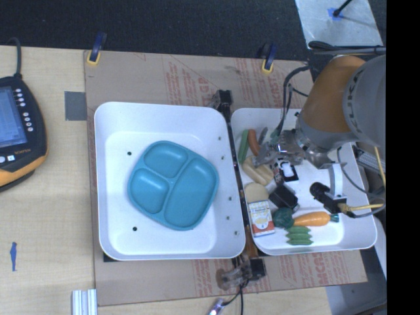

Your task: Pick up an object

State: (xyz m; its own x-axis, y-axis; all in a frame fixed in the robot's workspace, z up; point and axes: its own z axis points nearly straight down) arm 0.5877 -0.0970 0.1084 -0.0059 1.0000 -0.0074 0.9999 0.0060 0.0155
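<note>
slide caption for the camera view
Grey KUKA arm reaches over right white bin of toy food; blue sectioned plate lies in left bin.

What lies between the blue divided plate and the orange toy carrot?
In the camera view, between the blue divided plate and orange toy carrot lie the bins' adjoining rims and a small red-and-white carton.

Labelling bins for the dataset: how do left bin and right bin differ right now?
The left bin holds one large thing, a blue divided plate; the right bin holds many small items, including a carrot and a small carton. The arm reaches over the right bin, not the left bin. Both are shallow, white and sit side by side.
</note>
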